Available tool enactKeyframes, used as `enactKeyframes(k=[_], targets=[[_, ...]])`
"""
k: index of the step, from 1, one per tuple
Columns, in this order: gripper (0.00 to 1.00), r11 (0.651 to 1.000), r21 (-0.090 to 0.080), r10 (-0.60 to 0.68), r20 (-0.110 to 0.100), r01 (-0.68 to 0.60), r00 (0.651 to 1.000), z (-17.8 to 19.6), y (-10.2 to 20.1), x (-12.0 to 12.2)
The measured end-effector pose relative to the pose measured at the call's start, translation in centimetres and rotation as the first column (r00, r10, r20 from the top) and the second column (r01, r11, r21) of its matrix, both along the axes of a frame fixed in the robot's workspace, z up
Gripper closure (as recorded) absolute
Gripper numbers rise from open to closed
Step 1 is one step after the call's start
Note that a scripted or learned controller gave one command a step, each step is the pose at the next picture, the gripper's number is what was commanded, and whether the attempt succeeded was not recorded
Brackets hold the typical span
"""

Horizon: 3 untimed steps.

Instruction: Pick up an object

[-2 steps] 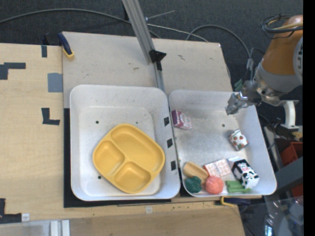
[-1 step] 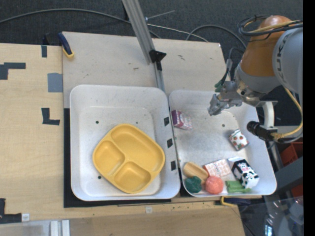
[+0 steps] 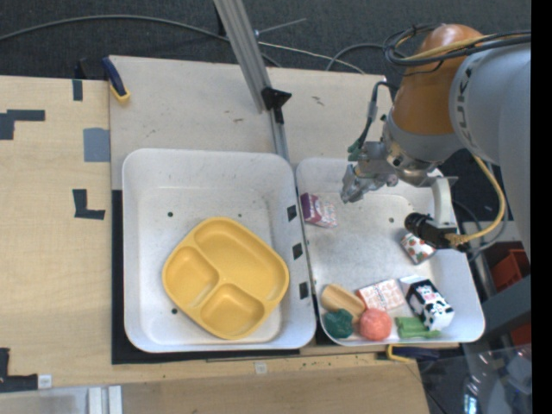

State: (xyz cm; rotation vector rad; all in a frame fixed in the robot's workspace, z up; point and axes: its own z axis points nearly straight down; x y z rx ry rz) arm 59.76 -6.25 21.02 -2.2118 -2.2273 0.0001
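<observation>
My gripper (image 3: 354,192) hangs over the back of the right bin (image 3: 371,240), just right of a small purple-and-white packet (image 3: 319,210) lying near the bin's left wall. Nothing shows between its fingers. Along the bin's front edge lie a tan bread-like piece (image 3: 341,298), a dark green lump (image 3: 339,323), a red-orange ball (image 3: 374,324), a pink-and-white wafer pack (image 3: 382,295), a black-and-white cow-patterned carton (image 3: 429,304) and a green strip (image 3: 414,328). A small red-and-white cup-like item (image 3: 417,247) sits at the right side.
The left bin (image 3: 147,179) holds a yellow divided plate (image 3: 226,276). A grey metal post (image 3: 246,41) slants in from the top and ends at a black bracket (image 3: 276,98) behind the bins. A black cable fitting (image 3: 424,227) hangs by the arm.
</observation>
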Motion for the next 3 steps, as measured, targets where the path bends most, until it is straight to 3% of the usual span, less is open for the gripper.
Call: enactKeyframes(k=[2, 3], targets=[[1.00, 1.000, 0.000, 0.001, 0.000, -0.001, 1.000, -0.5, 10.4, 0.8], [1.00, 1.000, 0.000, 0.001, 0.002, -0.001, 1.000, 1.1, 16.3, 1.5]])
